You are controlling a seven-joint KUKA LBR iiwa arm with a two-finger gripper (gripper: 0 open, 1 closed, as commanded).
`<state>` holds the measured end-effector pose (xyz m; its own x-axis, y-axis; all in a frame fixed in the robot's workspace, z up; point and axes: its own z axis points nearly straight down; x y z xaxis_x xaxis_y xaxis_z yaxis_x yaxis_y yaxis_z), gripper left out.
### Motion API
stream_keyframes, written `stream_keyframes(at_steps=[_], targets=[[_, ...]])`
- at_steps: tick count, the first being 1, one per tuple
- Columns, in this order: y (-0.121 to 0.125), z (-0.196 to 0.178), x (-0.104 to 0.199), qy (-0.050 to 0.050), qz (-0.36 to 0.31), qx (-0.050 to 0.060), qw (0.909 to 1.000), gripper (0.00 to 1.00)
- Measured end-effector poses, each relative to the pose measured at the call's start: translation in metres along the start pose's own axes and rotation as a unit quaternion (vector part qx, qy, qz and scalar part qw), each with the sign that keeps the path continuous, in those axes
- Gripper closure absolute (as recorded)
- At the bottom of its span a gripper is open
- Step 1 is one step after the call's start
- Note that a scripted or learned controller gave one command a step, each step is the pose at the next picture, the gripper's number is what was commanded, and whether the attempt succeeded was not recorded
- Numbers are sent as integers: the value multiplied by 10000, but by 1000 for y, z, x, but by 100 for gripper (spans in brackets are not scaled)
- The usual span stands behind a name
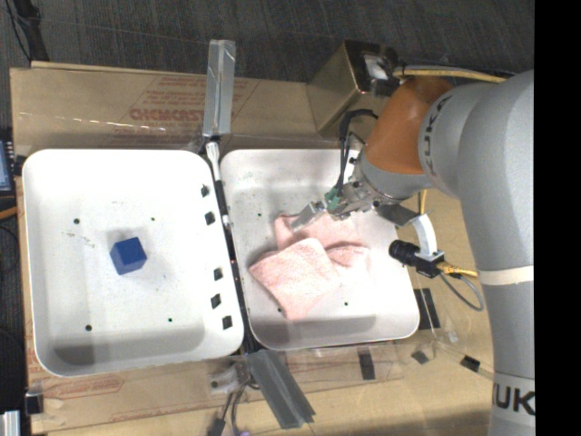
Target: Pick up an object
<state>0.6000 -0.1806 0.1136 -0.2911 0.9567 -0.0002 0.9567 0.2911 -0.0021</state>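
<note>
The arm [472,143] reached from 3 o'clock; the gripper [313,212], finger state indeterminate, touched the pink cloth [304,266] at its 12 o'clock edge.

A single fixed camera looks down at a slant from above the bench, far enough back to take in both white bins, the left bin [54,243] and right bin [263,175], while the arm [481,180] enters from the right.
</note>
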Motion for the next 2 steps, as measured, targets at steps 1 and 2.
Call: stream_keyframes(at_steps=[1, 2], targets=[[13, 22, 60, 5, -206, 2, 9998, 0], [13, 12, 60, 6, -223, 7, 9998, 100]])
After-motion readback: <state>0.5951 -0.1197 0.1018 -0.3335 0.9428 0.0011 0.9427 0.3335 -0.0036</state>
